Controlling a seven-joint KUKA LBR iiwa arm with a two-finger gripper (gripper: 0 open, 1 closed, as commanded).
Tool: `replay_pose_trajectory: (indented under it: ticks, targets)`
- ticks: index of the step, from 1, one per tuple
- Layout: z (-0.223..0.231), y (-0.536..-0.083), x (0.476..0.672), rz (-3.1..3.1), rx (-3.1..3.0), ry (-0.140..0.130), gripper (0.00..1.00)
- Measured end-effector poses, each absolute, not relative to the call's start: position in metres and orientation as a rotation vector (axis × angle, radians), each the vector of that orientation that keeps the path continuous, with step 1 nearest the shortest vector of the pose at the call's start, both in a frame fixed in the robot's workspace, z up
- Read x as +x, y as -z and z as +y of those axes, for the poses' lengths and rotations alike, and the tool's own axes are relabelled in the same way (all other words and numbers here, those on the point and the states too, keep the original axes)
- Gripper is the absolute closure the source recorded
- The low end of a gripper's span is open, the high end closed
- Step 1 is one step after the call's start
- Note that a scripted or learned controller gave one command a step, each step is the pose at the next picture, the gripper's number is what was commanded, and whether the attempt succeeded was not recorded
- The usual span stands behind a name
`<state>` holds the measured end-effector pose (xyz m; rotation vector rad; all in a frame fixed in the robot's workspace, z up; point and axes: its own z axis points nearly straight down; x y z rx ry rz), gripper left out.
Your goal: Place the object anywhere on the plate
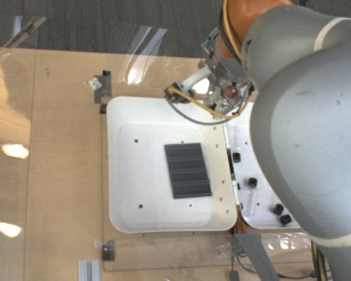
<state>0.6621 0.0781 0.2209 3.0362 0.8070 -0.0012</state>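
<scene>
A dark grey ribbed plate (188, 170) lies flat in the middle of the left white bin (128, 174). My gripper (224, 96) hangs over the far edge where the two bins meet, up and to the right of the plate and well apart from it. Yellow and black cables loop around it. I see nothing held by it. Several small black pieces (252, 182) lie in the visible strip of the right bin (245, 212). The grey arm (310, 127) hides most of that bin.
A raised divider (230, 168) runs between the bins, just right of the plate. A small black bracket (103, 88) stands on the wooden bench at the left bin's far left corner. Bare bench stretches to the left.
</scene>
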Motion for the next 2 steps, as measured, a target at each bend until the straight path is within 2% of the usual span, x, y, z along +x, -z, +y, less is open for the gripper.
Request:
replay_pose_trajectory:
  ticks: [1, 2]
  targets:
    - [0.183, -0.289, 0.619, 1.345, 2.840, -0.007, 1.00]
    - [0.234, -0.241, 0.633, 1.855, 2.536, -0.001, 1.00]
